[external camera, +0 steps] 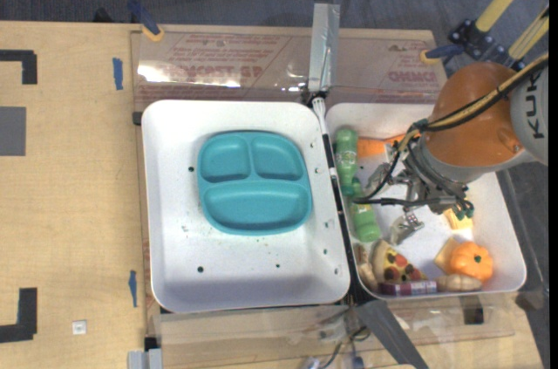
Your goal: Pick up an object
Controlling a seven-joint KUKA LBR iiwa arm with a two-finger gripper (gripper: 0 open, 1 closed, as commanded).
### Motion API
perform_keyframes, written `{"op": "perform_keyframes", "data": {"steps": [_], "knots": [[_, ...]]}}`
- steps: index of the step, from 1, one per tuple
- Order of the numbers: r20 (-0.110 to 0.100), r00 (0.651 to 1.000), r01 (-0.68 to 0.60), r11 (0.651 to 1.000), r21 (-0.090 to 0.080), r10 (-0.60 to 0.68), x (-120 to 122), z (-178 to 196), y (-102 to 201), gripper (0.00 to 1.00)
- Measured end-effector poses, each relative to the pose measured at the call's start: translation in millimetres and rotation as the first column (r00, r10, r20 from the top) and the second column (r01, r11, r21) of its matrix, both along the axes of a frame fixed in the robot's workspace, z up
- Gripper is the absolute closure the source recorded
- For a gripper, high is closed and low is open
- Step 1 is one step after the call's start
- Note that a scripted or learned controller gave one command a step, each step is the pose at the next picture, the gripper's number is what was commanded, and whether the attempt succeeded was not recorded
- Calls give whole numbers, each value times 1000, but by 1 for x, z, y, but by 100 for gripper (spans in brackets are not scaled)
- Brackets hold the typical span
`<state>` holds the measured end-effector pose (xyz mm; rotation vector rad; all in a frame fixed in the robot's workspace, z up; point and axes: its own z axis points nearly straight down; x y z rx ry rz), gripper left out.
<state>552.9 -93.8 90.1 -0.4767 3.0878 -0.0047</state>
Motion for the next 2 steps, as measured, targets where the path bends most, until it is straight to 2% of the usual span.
{"op": "perform_keyframes", "data": {"steps": [1, 2], "knots": [[3, 983, 183, 983, 2, -183, -23, 0, 2, 0], [-8, 953, 302, 953, 4, -302, 72, 21, -3, 0]]}}
